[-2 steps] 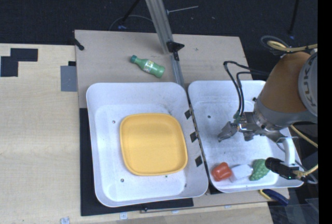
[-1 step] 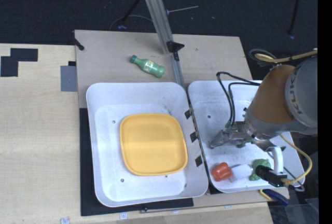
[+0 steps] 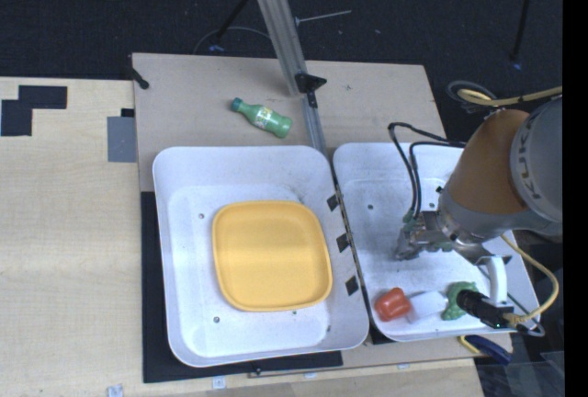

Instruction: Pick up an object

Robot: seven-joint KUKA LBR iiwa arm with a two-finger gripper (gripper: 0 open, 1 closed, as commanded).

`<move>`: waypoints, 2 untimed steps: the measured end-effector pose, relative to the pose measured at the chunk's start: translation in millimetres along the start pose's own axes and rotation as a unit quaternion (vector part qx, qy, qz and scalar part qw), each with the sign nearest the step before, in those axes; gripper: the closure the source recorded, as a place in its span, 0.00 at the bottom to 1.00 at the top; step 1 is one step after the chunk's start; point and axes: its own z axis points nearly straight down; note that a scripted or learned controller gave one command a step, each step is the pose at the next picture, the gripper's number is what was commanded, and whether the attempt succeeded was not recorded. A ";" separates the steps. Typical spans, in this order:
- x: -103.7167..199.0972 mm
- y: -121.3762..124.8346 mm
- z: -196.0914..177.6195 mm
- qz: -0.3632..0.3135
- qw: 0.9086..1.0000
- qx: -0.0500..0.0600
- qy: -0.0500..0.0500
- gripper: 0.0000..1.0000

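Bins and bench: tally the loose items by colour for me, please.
Yellow: 1, the plate in the left bin.
Red-orange: 1, a small object in the right bin.
Green: 2, the bottle on the bench, and a piece in the right bin.
Total: 4

smooth matt yellow plastic plate (image 3: 272,255), ribbed metal bar (image 3: 282,21).

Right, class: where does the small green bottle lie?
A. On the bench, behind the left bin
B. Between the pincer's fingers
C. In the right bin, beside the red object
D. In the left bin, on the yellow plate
A: the green bottle lies on its side on the bench, beyond the left bin's far rim.
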 end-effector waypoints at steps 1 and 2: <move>-0.2 11.0 -52.7 -0.001 1.000 -0.002 0.000 1.00; 4.7 14.8 -96.1 -0.001 1.000 -0.002 0.000 1.00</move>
